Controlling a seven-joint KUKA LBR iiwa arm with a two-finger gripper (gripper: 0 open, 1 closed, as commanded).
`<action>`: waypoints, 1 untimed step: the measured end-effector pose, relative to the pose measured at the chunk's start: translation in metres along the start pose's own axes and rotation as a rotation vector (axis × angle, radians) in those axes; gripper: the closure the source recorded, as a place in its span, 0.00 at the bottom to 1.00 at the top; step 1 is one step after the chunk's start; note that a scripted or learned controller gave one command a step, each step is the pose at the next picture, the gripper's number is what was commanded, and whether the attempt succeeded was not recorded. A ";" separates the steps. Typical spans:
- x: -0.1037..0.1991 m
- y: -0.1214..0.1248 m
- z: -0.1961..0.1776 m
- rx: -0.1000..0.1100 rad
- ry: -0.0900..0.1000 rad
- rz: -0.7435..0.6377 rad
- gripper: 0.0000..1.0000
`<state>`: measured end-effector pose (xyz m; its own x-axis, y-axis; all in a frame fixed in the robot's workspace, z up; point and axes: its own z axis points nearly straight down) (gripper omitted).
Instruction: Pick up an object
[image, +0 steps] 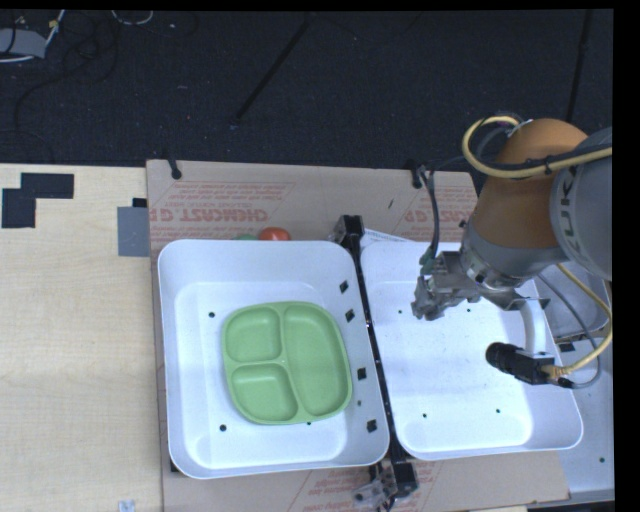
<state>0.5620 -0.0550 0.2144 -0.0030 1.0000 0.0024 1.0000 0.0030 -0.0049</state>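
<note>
Green three-compartment plate (287, 361) lies in left bin (190, 280).

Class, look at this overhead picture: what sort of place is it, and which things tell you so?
Probably a robotics lab test bench: a grey robot arm with an orange band reaches over two white bins, one holding a green divided plate, with loose cables behind.

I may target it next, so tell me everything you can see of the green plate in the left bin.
The green plate is a pale green, rounded-rectangle tray with three compartments: two smaller ones toward the view's left and one long one on its right. It looks like smooth plastic. It lies flat and right side up, slightly turned, near the middle of the left bin, resting on the bin's floor. Its compartments hold nothing. The claw is over the other bin, well apart from it.
</note>
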 end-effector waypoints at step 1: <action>0.051 -0.001 0.005 0.000 0.000 0.000 1.00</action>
<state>0.5605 -0.0038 0.2098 -0.0031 1.0000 0.0020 1.0000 0.0031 -0.0050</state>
